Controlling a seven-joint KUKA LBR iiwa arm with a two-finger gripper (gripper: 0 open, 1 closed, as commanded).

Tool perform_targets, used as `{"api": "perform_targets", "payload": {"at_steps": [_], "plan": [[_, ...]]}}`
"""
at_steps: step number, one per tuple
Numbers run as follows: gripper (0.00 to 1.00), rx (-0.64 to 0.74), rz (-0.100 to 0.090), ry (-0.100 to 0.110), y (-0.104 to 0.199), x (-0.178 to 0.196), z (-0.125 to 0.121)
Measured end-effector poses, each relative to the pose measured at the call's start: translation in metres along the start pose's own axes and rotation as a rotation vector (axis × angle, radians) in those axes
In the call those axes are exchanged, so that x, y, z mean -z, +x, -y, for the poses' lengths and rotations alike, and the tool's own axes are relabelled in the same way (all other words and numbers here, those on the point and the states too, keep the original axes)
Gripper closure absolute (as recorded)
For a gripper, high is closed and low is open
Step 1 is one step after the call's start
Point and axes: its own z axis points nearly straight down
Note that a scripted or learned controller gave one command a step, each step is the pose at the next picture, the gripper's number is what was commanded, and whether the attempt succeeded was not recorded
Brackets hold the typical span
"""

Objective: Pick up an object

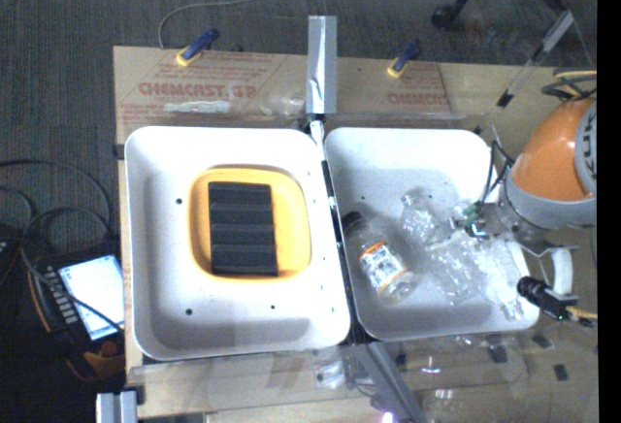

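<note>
In the right bin (pixel 408 151) a small clear bottle (pixel 376 258) with a black cap and an orange-and-white label lies on its side near the left wall. Crumpled clear plastic (pixel 425 211) sits in the bin's middle, and more clear plastic (pixel 471 273) lies toward the front right corner. The left bin (pixel 155 246) holds a yellow tray with a black ribbed block (pixel 243 227) in it. My gripper (pixel 477 219) hangs below the orange band (pixel 548 164) at the right bin's right side, just over the clear plastic. Its tips blend with the plastic.
Two blue clamps (pixel 197 45) (pixel 405 54) hold the cardboard sheet (pixel 223 86) behind the bins. A metal upright (pixel 321 62) stands at the divide between the bins. A tablet (pixel 89 293) and cables lie on the floor to the left.
</note>
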Motion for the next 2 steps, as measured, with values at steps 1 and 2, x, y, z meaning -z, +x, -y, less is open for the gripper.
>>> {"api": "perform_targets", "payload": {"at_steps": [1,2], "plan": [[0.0,0.031,0.006,-0.008,0.038,-0.006,-0.024],[0.0,0.071,0.004,-0.005,0.067,-0.007,-0.084]]}}
